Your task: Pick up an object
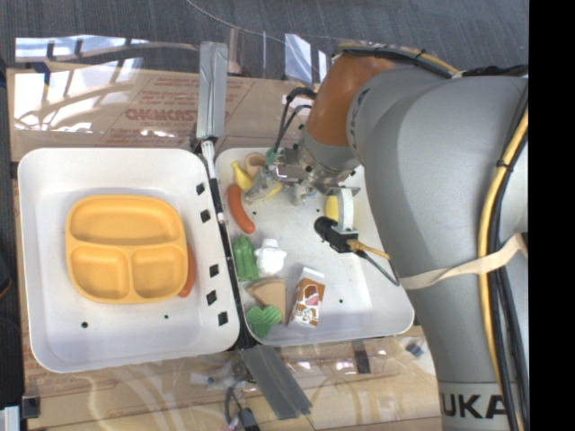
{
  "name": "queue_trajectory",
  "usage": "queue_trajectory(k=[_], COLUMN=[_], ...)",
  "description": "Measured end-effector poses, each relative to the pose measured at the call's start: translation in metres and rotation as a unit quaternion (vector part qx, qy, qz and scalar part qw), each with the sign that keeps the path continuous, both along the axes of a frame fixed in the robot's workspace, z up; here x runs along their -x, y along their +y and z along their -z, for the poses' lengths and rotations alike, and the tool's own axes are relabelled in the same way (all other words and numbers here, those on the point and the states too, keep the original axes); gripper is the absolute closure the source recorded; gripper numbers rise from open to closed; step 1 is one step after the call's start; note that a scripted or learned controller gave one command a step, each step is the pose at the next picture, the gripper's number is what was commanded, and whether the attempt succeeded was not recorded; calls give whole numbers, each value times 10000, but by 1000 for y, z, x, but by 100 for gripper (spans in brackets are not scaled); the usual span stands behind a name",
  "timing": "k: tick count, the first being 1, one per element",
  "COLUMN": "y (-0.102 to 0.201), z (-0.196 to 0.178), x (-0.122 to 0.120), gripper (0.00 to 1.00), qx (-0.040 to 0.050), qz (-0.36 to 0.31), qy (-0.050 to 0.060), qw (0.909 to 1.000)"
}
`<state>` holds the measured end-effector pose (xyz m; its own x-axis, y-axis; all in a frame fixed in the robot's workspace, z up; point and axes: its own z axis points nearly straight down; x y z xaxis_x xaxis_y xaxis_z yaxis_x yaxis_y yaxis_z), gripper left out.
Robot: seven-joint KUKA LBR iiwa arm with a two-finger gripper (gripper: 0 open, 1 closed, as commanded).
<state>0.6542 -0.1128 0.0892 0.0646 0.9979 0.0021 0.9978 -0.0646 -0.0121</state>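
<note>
The arm had reached into the right bin (377, 317), and its gripper (274, 182) hung low over the bin's far left corner, so the step in hand looked like the descent onto a pick rather than a lift. How the gripper was set could not be told, since the wrist hardware hid it from above. Directly under or just beside it lay a yellow banana-like toy (241, 174) and a small tan piece (255, 162), the likeliest targets; nothing was visibly held. An orange-red sausage toy (241, 209) lay just nearer along the left wall, then a green vegetable toy (244, 257) and a small white figure (269, 259), with a little carton (308, 302) near the front. The left bin (54, 330) held a yellow divided tray (126, 248). The next move probably called for closing squarely on one item without crowding the bin wall.
</note>
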Motion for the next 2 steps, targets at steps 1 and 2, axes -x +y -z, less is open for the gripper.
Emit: queue_trajectory(k=[1,2], y=[-20,-87], z=[-3,-45], x=[3,-3], gripper=[0,0], qx=[-42,4], qz=[-2135,-2781], qy=[58,-58], qw=[9769,9605])
